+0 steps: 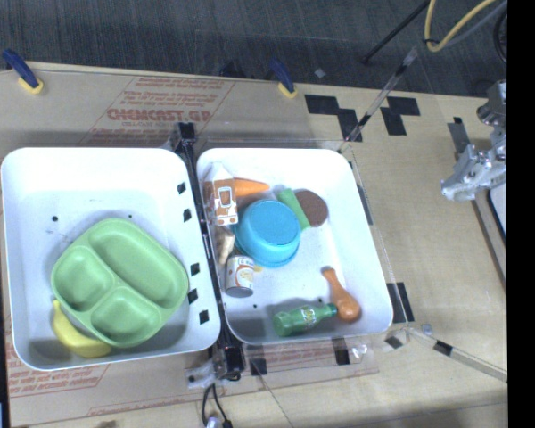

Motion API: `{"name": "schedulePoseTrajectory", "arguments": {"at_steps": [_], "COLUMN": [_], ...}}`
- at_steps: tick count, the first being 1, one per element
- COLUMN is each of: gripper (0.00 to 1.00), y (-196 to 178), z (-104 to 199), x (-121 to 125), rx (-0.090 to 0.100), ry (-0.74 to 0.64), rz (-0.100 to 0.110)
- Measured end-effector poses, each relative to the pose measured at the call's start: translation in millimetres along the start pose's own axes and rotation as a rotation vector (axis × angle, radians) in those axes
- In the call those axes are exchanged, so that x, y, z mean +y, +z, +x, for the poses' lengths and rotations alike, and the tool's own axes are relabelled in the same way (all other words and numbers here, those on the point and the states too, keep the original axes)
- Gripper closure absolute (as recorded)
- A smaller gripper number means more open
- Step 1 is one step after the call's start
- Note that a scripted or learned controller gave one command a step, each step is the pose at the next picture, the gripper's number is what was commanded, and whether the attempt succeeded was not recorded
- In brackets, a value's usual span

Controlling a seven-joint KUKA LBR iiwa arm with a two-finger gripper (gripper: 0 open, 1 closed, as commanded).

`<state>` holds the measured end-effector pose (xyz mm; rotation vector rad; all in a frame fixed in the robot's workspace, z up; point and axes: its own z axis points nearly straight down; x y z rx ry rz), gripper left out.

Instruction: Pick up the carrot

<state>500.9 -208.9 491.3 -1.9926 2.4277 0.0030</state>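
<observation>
The carrot (251,187) is a short orange cone lying at the back of the right bin (367,239). It rests between a small brown-and-white carton (221,201) and a blue bowl (268,231), touching or nearly touching both. My gripper (462,182) shows as a grey metal piece at the right edge of the view. It hangs over the bare bench, well to the right of the right bin and far from the carrot. Nothing is seen in its grasp.
The right bin also holds a green piece (292,205), a brown disc (313,208), a small can (241,275), a green bottle (303,318) and an orange-brown drumstick-like toy (341,295). The left bin (18,239) holds a green divided plate (119,279) over a yellow item (71,335).
</observation>
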Motion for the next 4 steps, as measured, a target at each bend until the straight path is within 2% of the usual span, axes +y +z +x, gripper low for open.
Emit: {"name": "schedulePoseTrajectory", "arguments": {"at_steps": [1,2,3,4], "gripper": [1.00,1.00,1.00,1.00], "y": [-34.1,-0.7,5.3,13.8], "z": [2.3,-3.0,-6.4,-5.1], "x": [9.2,21.8,10.0,24.4], "rx": [0.000,-0.002,-0.003,-0.001], "ry": [-0.317,-0.585,-0.839,-1.174], "rz": [0.010,0.000,0.001,0.002]}}
